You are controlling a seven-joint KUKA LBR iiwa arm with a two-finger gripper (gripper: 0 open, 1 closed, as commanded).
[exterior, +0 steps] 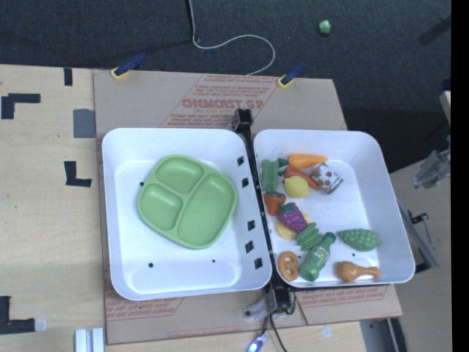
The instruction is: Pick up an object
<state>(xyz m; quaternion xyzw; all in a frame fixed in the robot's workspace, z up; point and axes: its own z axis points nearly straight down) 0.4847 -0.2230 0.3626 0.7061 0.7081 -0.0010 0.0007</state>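
Observation:
The right bin [381,196] holds several toy foods packed along its left side. An orange carrot [306,159] lies at the back, next to a white and red block [326,178] and a yellow lemon [296,188]. Green pods [270,173] lean against the left wall, above a red piece [274,202]. Purple grapes [292,217] sit mid-bin. A green bottle [316,256], a brown pretzel [288,265], a tan drumstick [357,272] and a bumpy green piece [357,238] lie toward the front.
The left bin [124,160] holds a green divided plate [188,201]. Both bins rest on cardboard [220,97] held by yellow and blue clamps [128,66]. A white cable [234,42] and a small green ball [325,26] lie on the dark floor behind. Grey metal hardware [432,169] stands right of the bins.

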